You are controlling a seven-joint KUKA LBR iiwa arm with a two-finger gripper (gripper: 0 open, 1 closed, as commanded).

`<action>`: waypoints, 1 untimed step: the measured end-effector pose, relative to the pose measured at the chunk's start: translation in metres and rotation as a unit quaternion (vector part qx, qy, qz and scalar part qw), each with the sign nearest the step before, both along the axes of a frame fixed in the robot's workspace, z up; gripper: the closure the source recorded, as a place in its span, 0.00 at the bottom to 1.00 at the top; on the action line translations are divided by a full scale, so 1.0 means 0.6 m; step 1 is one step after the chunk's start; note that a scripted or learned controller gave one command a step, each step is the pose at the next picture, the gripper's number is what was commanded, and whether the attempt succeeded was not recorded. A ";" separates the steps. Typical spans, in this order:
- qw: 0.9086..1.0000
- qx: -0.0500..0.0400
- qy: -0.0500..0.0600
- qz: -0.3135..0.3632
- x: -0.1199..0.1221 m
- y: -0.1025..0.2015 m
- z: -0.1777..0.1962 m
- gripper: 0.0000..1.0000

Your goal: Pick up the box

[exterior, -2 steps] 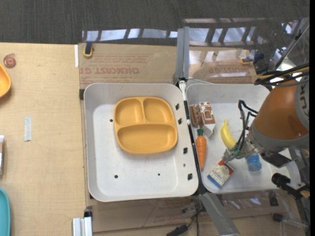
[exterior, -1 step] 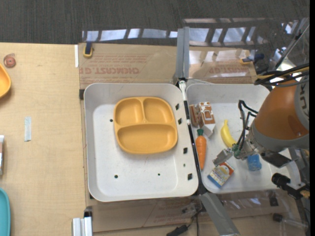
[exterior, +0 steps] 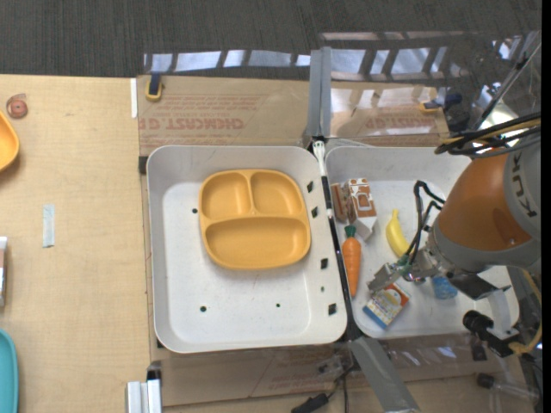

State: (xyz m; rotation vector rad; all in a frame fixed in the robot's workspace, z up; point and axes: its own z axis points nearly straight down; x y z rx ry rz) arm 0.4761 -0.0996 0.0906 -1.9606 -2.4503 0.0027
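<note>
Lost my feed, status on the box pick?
Gripper low in right bin, just above small box. Carrot and banana close beside.

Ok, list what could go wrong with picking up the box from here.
1. The gripper hangs right above the small box, with the carrot and banana close by, so it may nudge them instead.
2. The box lies tilted by the right bin's front wall, so it may slip.

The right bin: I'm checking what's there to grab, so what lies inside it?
In the right bin lie a brown-and-white box, a carrot, a banana and a small carton by the gripper. The arm covers the bin's right part.
</note>
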 end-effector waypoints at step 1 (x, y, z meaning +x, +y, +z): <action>1.000 0.000 0.001 -0.002 -0.001 -0.002 0.014 1.00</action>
